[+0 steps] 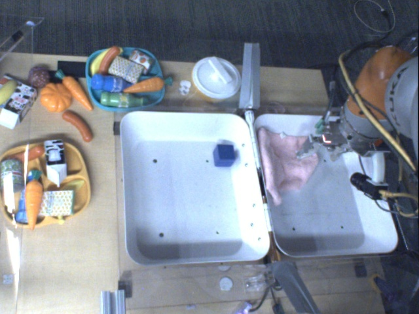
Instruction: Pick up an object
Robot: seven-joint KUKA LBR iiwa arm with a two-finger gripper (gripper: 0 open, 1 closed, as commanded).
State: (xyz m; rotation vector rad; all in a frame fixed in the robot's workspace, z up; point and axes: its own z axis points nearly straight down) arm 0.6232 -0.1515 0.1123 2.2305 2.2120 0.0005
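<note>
A pink cloth [283,163] lies crumpled in the left half of the right bin [340,231], against the wall it shares with the other bin. My gripper [310,149] reaches in from the right and sits low at the cloth's upper right edge, touching or overlapping it. The wrist and cables hide how the gripper meets the cloth. A small blue cube [224,154] rests alone in the upper right part of the left bin [177,227], well away from the gripper.
A white lidded bowl [216,77] stands behind the bins. A blue basket of toy food [124,78], loose toy vegetables [65,100] and a yellow plate of toy food [44,183] sit on the bench at the left. Arm cables [380,191] hang over the right bin's right side.
</note>
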